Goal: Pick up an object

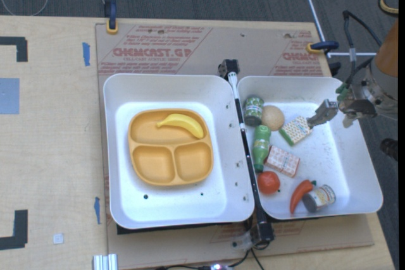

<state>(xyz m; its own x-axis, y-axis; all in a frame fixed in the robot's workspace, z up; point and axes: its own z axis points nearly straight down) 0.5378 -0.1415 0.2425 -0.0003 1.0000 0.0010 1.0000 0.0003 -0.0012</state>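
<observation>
In the camera view, the gripper (318, 117) is reaching in over the right bin (354, 155), near its back edge; whether its fingers are spread, I cannot tell. It is sitting just beside a checkered block (295, 129), apparently the target. The tip could be nudging the block toward the beige ball (273, 117) instead of enclosing it.

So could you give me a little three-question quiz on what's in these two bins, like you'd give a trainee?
1. True or false: the banana lies in the orange tray.
2. Which bin holds the tomato: left or right?
3. What lies nearest the end effector? A) jar B) chili C) green-checked block

Key: 1 true, in the tray's long top compartment. 2 right bin. 3 C; whether they touch is unclear.
</observation>
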